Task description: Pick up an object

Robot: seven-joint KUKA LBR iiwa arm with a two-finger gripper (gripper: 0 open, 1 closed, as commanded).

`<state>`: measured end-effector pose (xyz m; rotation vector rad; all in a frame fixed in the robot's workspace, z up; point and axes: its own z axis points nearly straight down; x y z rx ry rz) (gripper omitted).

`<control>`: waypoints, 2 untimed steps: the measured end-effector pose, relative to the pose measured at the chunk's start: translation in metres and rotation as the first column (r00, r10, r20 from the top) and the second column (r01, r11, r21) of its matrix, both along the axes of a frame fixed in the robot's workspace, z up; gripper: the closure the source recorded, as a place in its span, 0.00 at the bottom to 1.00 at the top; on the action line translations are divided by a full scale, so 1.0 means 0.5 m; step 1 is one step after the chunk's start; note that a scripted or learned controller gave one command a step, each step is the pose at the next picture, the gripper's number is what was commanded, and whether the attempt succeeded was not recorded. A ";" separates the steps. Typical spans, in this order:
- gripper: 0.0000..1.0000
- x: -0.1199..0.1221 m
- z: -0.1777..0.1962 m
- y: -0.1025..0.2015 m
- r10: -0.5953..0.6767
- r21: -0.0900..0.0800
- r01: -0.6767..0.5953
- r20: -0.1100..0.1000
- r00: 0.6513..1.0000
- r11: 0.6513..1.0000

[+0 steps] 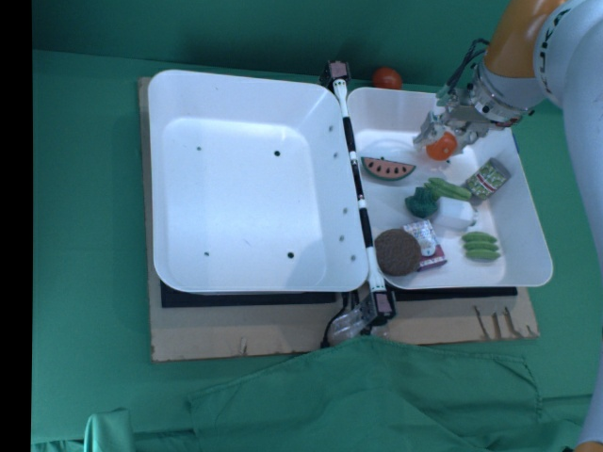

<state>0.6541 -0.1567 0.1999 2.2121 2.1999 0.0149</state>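
My gripper [440, 145] hangs over the back part of the right bin [528, 252], and an orange-red round object [441, 146] sits between its fingers, raised a little above the bin floor. Below it in the bin lie a watermelon slice [387, 168], a dark green broccoli-like piece [421, 201], a green pea pod [448, 189], a white block [455, 214], a green and red packet [487, 179], a brown round cookie [397, 250], a pink packet [426, 239] and two green pods [480, 245].
The left bin [247, 182] lies to the left, past a black-and-white divider bar [356, 182]. A red tomato-like ball [386, 78] rests outside the bins behind the right bin. Green cloth [377, 398] bunches at the front edge.
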 end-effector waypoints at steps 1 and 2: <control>1.00 -0.008 0.131 -0.010 -0.013 0.005 0.013 -0.009 1.000 1.000; 1.00 0.014 0.253 -0.017 -0.005 0.004 0.005 -0.009 1.000 1.000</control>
